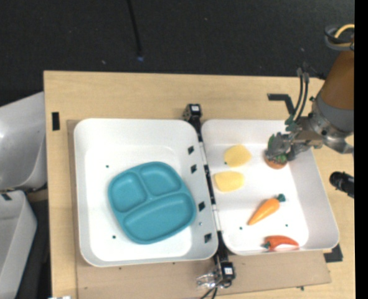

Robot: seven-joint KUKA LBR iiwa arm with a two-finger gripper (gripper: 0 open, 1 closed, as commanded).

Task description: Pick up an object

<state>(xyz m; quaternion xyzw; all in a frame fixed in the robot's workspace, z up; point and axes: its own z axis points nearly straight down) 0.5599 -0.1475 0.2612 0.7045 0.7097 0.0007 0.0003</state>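
Fingers (277, 149) hang low, right over the small orange-brown rounded object (274, 162) at the far right of the right-hand shallow white bin (316, 226); you cannot tell their spread. Likely they are placed there to grasp it.

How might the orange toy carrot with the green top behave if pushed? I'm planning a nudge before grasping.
The orange toy carrot with the green top looks like rigid plastic, so probably stiff and light. Its tapered, rounded body lies flat in the right white bin, so it may roll in an arc.

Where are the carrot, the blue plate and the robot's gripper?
carrot (263, 211), camera view, middle of its orange body.
blue plate (150, 202), camera view, its divider ridge.
gripper (277, 153), camera view, at its fingertips.
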